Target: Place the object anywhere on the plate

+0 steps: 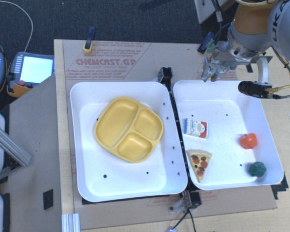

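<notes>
- End effector (216, 71) hangs from the 1 arm just beyond the far rim of the right bin (261, 111), over the brown surface (111, 62); its metal tips blur against the cardboard, so I cannot tell how it is set, and nothing shows between them.
- Plate (129, 128), yellow with 3 compartments, lies in the left bin (82, 129), well apart from the end effector and across the black divider (173, 124) that joins the 2 bins.
- Candidate objects, 4 of them, all lie in the right bin, none on the plate: a small carton (195, 127) and a pizza slice (199, 164) close to the divider, an orange-red ball (248, 140) and a dark green lump (256, 168) on the bin's side away from the plate.
- From the end effector, the carton is the nearest: it lies toward the camera and slightly toward the plate's side. Its long axis runs roughly across the bin, from the divider outward.
- Pizza slice lies further from the end effector along the same line, its point aimed at the near rim.
- My reading is that the task has not started in earnest: the coming move is a descent into the right bin, then a carry across the divider to the plate.
- A risk, as I judge it: both flat items sit low on the bin floor and near the divider wall, leaving little room to close on them.
</notes>
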Available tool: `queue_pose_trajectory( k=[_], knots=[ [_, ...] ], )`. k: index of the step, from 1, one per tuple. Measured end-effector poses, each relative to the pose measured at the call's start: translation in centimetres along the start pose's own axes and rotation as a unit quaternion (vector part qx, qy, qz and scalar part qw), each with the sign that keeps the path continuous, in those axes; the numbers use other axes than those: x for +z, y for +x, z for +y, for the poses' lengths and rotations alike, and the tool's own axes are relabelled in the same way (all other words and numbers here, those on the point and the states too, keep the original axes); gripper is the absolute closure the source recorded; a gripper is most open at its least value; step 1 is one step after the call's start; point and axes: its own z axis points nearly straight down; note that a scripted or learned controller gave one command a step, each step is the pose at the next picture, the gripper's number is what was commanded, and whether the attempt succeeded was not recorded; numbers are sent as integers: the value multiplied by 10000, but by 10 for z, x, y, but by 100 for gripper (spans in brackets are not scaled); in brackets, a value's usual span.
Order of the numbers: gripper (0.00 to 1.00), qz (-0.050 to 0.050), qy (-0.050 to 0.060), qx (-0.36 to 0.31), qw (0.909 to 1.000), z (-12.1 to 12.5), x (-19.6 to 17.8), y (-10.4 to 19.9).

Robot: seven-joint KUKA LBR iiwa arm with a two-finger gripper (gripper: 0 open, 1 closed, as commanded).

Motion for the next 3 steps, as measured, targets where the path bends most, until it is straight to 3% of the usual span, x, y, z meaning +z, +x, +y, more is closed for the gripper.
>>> queue_pose_trajectory(
  k=[2, 3],
  knots=[
    [100, 2, 5, -4, 10000, -9, 22, 111],
    [100, 2, -23, -9, 10000, -11, 12, 167]
  ],
)
